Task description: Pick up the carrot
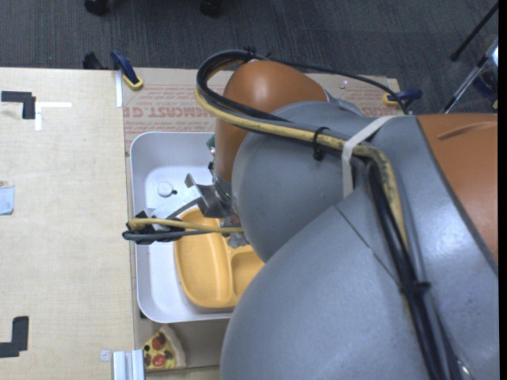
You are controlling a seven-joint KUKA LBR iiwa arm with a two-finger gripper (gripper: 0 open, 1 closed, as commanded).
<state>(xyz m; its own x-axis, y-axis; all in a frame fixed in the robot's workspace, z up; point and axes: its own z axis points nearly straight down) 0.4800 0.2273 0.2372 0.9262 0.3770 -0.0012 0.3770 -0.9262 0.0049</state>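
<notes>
My arm (333,236) reaches in from the right and covers most of the white bin (141,172), hiding much of what lies in it. The gripper (203,199) shows as grey metal parts low over the bin's middle, just above the far edge of a yellow divided dish (203,269). The dish lies in the bin's near half, its right side under the arm. A small white round piece (165,189) rests on the bin floor left of the gripper.
A toy pizza slice (159,351) lies just outside the bin's near wall. Pale wooden bench top (63,212) stretches to the left, with brown cardboard (166,105) behind the bin. Blue clamps (127,70) hold the cardboard's far corners.
</notes>
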